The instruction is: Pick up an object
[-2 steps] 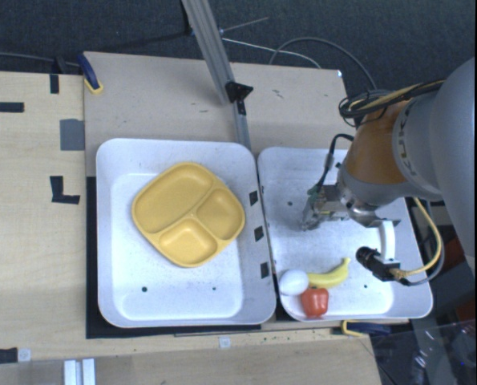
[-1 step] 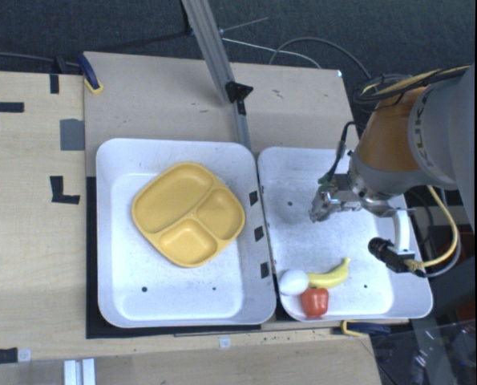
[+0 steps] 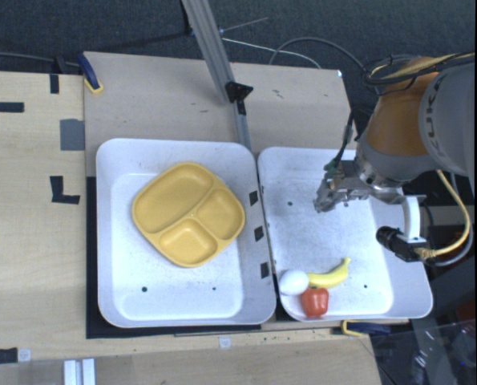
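Note:
A yellow banana (image 3: 332,275), a white egg-shaped ball (image 3: 294,281) and a red strawberry-like piece (image 3: 315,301) lie together at the front edge of the right bin (image 3: 294,183). My gripper (image 3: 327,199) hangs over the middle of that bin, well behind the three items, and nothing shows between its fingers. A yellow divided plate (image 3: 188,212) rests in the left bin (image 3: 118,295).
A metal pole (image 3: 210,38) slants from the back of the bench down to the gap between the bins. The grey arm with its orange band (image 3: 406,127) and cables fills the right side above the right bin. Wooden bench surface lies to the left.

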### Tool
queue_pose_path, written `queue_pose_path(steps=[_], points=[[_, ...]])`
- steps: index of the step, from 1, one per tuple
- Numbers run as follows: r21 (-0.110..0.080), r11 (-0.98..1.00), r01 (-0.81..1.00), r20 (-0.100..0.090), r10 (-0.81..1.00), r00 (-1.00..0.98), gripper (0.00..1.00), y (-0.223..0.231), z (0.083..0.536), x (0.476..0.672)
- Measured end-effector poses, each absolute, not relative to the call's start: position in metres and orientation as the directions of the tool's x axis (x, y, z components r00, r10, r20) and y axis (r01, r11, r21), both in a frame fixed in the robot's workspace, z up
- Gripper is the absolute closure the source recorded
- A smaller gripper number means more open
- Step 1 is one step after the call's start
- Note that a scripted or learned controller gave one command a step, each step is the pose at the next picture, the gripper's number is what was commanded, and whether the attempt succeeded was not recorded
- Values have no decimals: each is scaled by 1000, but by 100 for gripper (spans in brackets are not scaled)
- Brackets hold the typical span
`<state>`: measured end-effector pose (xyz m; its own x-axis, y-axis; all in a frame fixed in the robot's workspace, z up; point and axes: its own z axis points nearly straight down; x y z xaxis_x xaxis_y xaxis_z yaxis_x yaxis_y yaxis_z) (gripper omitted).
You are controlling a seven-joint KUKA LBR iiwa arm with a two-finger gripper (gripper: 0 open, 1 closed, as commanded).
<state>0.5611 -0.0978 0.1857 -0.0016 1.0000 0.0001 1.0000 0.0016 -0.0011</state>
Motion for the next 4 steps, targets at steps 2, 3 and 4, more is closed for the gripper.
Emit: queue_pose_path(steps=[2,3,4], points=[[-1,6,1000,1,1000,-6,100,-53,228,575],[-2,8,1000,2,1000,-8,100,2,235,572],[-1,9,1000,2,1000,-9,100,66,237,578]])
